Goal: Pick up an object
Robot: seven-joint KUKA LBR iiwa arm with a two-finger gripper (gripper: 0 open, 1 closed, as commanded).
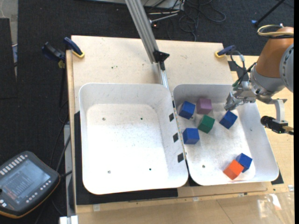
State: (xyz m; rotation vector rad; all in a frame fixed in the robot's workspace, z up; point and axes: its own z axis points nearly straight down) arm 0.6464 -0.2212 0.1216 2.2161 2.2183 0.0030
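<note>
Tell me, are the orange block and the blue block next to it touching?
Touching. The camera view shows the orange block pressed against the blue block, no gap between.

Arm (275, 62) cut off by the right edge. Pincer (230, 102) fingers too small to judge. Far below the pincer, orange cube (233, 170) partly covers a blue cube (244, 161).

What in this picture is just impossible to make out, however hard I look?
- Gripper: too small and blurred in the camera view to tell whether its fingers touch the blue block just below.
- Arm: cut off by the picture's right edge.
- Orange block: whether it touches the blue block beside it or just overlaps it.
- Handheld screen: cut off at the bottom left corner, its display too small to read.
</note>
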